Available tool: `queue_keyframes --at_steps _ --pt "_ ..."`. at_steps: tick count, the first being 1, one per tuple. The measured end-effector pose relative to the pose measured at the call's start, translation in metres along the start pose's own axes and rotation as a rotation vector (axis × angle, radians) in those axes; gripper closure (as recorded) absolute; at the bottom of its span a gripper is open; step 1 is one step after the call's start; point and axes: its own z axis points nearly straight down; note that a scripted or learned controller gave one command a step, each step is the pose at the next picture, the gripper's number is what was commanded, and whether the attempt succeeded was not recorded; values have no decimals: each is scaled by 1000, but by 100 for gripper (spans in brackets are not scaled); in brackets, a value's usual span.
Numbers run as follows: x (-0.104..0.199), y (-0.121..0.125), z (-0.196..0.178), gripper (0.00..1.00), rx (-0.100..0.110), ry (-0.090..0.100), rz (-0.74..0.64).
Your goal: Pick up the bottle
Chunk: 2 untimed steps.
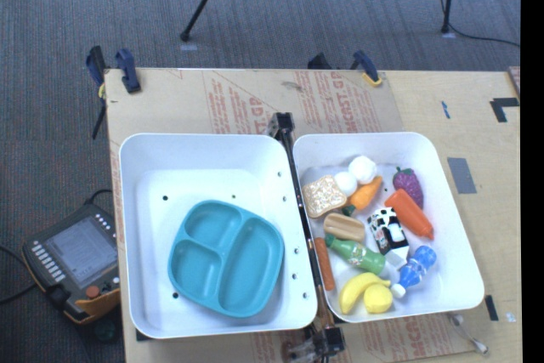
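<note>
The green bottle (357,252) lies on its side in the right bin (442,157), toward that bin's near left part; its long axis runs from a narrow neck at the left to a fatter body at the right, dipping slightly nearer as it goes right; a hot dog bun (344,226) sits just beyond it on the far side, a black-and-white milk carton (387,231) is close on its right, a yellow banana (361,289) lies just nearer, and a thin orange sausage (324,263) lies along its left end by the bin wall; the claw's state I cannot tell; since the arm enters from the right, the bottle lies to the left of any approach, across the crowded toys; my judgement is that a grasp should close across the short width of the body, fingers on the far and near sides, where the bun and banana leave little room; the left bin (144,157) holds a teal divided plate (226,258)
</note>
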Motion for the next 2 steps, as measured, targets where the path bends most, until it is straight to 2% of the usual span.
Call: queue_keyframes --at_steps 1,2 --pt "3 1 -20 100 1 -1 -100" --pt "-39 -11 -28 100 -1 -1 -448"
